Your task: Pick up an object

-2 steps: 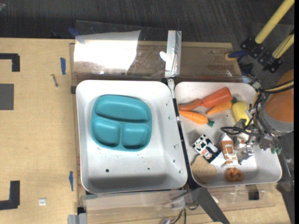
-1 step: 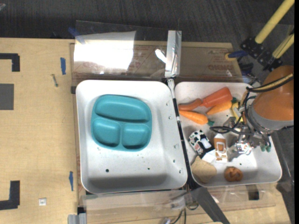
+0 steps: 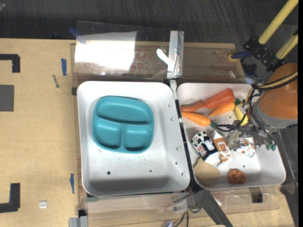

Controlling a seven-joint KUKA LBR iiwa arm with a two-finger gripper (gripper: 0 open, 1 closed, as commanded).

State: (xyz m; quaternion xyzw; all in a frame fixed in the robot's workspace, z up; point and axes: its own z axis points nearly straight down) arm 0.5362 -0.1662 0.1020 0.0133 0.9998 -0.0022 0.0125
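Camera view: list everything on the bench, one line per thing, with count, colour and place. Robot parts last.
left bin: 1, white, left half of the bench.
right bin: 1, white, beside the left bin.
divided tray: 1, teal, three compartments, lying in the left bin.
carrots: about 3, orange, clustered at the far end of the right bin.
black-and-white item: 1, middle of the right bin, too small to identify.
orange-and-white packet: 1, just right of the black-and-white item.
tan lump: 1, beige, near-left corner of the right bin.
brown ball: 1, reddish brown, near edge of the right bin.
arm: 1, grey with an orange band, over the right bin's right side.
end effector: 1, low inside the right bin, among wires.
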